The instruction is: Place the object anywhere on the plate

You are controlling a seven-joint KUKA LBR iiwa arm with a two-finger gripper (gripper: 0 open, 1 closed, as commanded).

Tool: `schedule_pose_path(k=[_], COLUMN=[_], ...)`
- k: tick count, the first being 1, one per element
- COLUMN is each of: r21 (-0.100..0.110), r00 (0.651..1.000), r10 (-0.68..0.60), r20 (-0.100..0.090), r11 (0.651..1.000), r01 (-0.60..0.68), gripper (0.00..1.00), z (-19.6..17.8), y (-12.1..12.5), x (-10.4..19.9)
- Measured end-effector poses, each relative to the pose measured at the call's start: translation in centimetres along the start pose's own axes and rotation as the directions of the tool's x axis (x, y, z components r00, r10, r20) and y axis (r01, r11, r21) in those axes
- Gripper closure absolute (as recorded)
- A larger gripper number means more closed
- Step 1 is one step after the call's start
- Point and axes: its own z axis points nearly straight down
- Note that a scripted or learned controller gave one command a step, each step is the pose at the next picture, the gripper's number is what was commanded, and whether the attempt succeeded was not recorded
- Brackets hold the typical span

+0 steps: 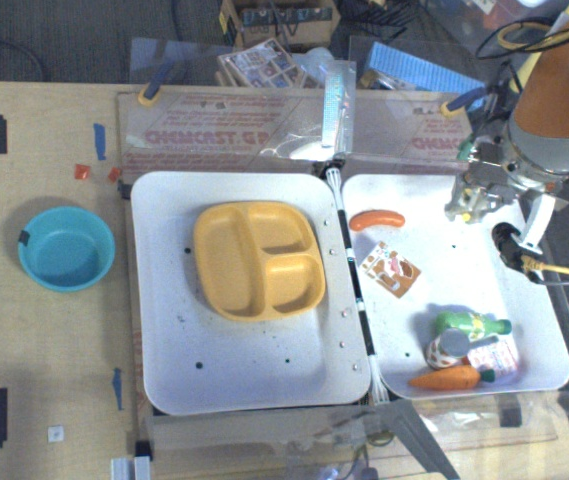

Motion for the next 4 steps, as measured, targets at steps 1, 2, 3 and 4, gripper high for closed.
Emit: schedule_pose_path(k=[1, 2, 3, 4], r21=[0.003, 0.0, -0.002, -0.01], r00=[0.995, 0.989, 0.99, 0.966], r10=[-0.102, -0.15, -0.141, -0.258], r20=[-0.003, -0.002, -0.003, -0.004], r11=[0.995, 0.989, 0.99, 0.966], r01=[0.102, 0.15, 0.141, 0.258], gripper=[1.0, 1.0, 1.0, 1.0], z=[1.4, 1.4, 1.4, 8.3], y=[-7.7, -4.0, -4.7, -6.4], x=[8.2, 15.0, 22.2, 23.1])
